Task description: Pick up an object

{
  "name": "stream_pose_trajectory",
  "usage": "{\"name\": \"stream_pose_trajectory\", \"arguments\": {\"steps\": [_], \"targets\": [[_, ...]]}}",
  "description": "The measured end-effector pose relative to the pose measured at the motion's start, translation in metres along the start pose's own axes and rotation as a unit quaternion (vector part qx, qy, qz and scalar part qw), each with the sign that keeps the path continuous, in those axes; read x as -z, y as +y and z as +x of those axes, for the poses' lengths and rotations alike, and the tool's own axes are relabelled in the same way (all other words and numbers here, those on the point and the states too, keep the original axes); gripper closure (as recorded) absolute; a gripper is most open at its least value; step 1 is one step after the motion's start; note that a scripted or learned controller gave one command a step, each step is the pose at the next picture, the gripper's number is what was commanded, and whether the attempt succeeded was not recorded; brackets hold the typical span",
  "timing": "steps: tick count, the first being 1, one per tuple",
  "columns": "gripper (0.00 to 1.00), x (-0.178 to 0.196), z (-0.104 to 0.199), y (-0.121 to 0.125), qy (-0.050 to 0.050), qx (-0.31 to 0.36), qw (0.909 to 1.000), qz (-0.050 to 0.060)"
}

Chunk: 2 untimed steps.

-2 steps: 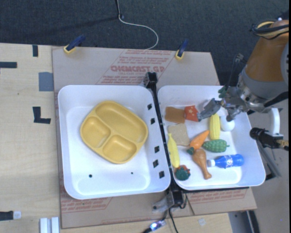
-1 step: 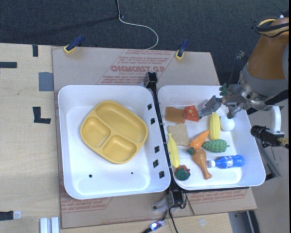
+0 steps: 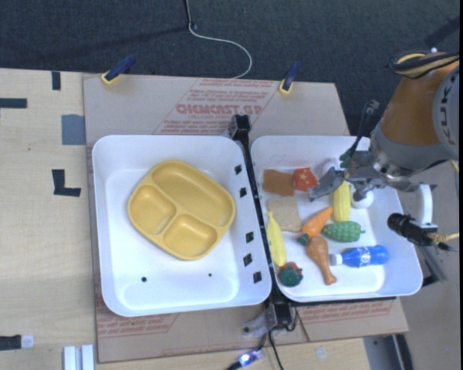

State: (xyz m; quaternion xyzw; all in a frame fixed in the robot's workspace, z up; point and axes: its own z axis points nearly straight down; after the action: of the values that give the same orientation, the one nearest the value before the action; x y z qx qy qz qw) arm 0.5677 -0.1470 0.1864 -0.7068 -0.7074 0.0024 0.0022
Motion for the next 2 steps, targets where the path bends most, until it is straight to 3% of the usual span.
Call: {"name": "stream_pose_trajectory", "arguments": {"steps": [2], "targets": [[0.0, -0.103, -0.006, 0.003, 0.0, 0.0, 1.0, -0.003]]}}
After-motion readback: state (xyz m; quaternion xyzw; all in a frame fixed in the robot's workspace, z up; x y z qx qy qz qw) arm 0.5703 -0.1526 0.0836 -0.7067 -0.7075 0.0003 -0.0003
